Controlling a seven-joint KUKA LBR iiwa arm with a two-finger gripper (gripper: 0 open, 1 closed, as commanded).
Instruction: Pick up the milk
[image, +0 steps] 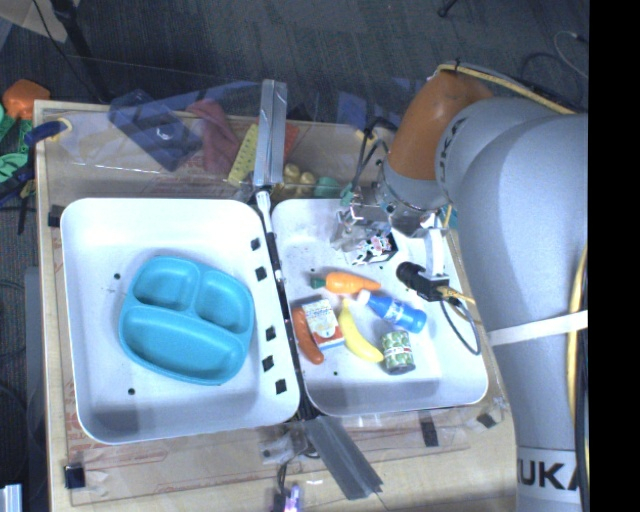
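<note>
We are hovering our gripper (362, 236) over the far end of the right bin (455, 385) — we cannot tell how it is set. The milk (322, 322) — a small carton — is lying nearer the front, between the hot dog (306, 338) and banana (357, 336), below the carrot (350, 283).

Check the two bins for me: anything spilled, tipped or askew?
Nothing spilled. In the right bin the items lie jumbled on their sides: carrot, blue bottle, banana, green can, hot dog and a small carton, likely the milk. The blue divided plate sits flat in the left bin.
</note>
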